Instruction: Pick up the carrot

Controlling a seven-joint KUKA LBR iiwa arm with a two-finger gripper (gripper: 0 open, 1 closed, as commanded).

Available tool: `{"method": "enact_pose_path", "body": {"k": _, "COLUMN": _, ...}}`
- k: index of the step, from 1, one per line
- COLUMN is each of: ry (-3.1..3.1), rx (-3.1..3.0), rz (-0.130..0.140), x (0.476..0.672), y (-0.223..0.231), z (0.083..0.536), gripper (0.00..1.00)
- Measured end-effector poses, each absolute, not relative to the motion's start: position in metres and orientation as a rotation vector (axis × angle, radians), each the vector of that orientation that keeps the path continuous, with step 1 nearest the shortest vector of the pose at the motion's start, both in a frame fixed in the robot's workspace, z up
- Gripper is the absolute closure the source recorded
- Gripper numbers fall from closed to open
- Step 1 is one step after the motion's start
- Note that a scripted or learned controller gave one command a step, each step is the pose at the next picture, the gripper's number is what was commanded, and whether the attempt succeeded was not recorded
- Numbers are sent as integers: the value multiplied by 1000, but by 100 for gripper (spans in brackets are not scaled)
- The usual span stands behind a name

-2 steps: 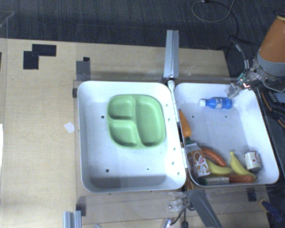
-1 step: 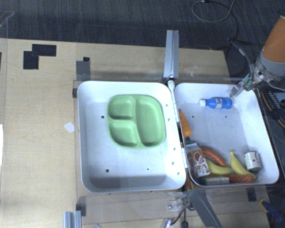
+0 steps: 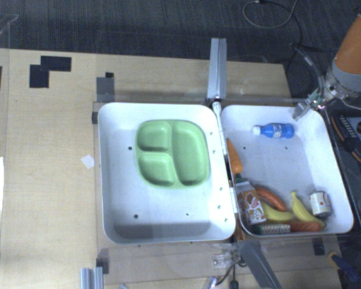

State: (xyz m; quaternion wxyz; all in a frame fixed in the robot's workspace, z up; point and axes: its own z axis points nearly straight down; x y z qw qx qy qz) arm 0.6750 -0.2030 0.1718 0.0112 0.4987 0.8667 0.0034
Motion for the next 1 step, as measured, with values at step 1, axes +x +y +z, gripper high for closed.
{"method": "enact_pose_path", "body": {"k": 1, "ry": 2425, "rx": 1978, "rz": 8, "x": 673, "y": -204, "z": 119, "gripper": 100}}
